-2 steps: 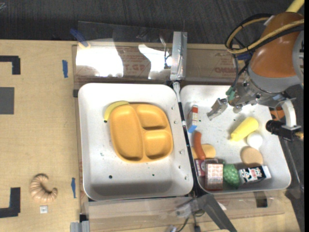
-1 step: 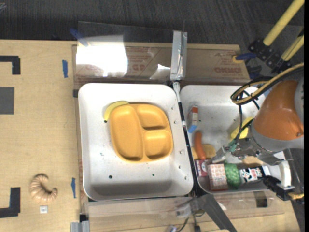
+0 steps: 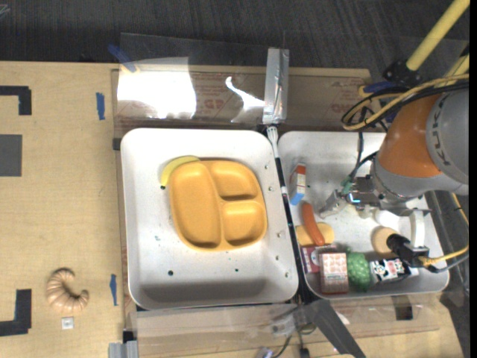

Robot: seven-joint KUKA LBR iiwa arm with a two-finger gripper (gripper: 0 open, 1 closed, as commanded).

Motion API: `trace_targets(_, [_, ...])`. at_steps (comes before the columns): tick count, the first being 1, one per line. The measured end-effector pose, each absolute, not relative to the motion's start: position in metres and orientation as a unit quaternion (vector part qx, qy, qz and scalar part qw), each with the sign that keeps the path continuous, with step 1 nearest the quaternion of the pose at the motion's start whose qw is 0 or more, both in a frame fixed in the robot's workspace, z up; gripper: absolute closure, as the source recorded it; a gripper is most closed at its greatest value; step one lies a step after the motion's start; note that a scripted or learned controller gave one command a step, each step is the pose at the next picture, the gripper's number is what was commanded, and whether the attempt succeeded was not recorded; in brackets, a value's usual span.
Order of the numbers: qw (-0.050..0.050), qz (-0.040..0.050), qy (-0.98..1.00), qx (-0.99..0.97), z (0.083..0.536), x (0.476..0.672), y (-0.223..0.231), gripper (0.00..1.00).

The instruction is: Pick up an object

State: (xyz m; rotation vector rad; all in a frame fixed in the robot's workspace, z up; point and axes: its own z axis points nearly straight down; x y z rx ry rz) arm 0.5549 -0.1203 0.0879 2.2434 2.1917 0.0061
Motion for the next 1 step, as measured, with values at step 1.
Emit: trace_targets(1, [0.003,0.0020,0.671,0.742,0.0874,0.6095,-0.1104,0.00])
